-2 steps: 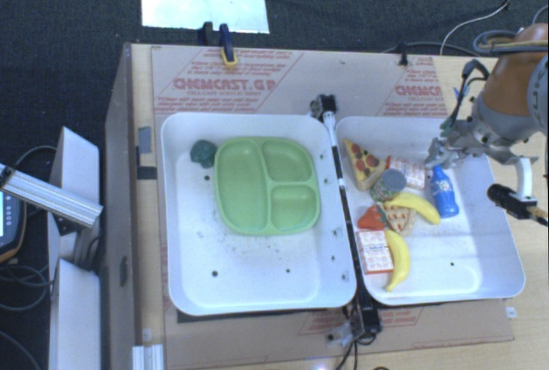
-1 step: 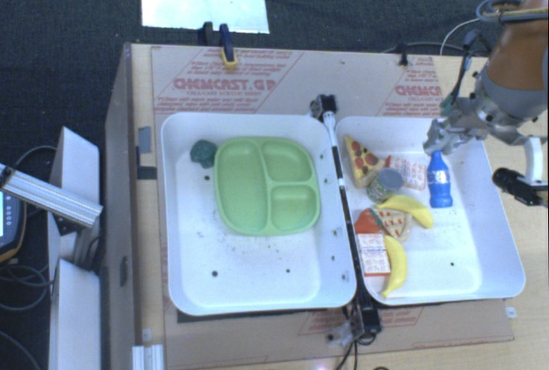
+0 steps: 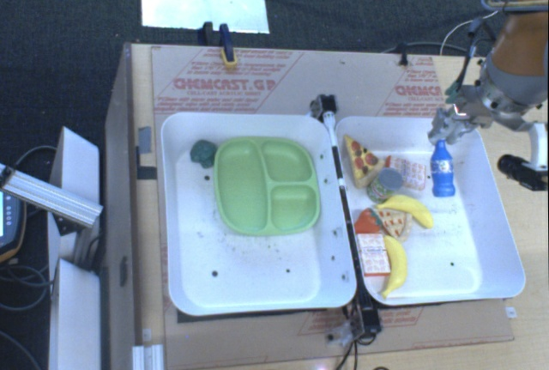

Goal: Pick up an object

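In the right bin (image 3: pixel 489 252) a blue bottle (image 3: pixel 443 172) with a white cap stands upright near the far right side. My gripper (image 3: pixel 449 126) hangs right over the bottle's cap, at the bin's far edge. Left of the bottle lie a white and red packet (image 3: pixel 413 172), a grey round can (image 3: pixel 386 183) and a pizza slice (image 3: pixel 361 158). Nearer the front lie a banana (image 3: pixel 408 209), a second pizza slice (image 3: pixel 393 224), a red carton (image 3: pixel 372 252) and a second banana (image 3: pixel 395 266).
The left bin (image 3: pixel 193 274) holds a green divided plate (image 3: pixel 266 185) and a small dark green lump (image 3: pixel 203 153) at its far left. A black-and-white bar (image 3: pixel 336 162) runs along the rim between the bins. The arm's grey and orange wrist (image 3: pixel 519 59) rises at the right.
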Robot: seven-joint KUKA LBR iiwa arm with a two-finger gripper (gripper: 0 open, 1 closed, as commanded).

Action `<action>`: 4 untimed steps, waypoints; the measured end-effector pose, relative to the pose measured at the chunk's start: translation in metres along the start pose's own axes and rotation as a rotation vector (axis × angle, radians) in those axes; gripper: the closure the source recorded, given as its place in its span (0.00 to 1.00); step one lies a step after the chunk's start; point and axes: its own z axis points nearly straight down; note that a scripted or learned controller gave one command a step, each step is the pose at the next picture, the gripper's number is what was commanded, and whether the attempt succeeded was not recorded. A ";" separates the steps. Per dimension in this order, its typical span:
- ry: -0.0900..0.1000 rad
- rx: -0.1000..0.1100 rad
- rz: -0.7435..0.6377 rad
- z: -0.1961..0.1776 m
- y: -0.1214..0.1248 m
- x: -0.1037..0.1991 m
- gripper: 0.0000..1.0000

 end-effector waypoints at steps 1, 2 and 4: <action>0.000 0.001 -0.001 0.013 0.035 0.000 1.00; -0.001 0.001 0.002 0.007 -0.009 -0.013 1.00; 0.002 0.002 -0.001 -0.026 -0.023 0.125 1.00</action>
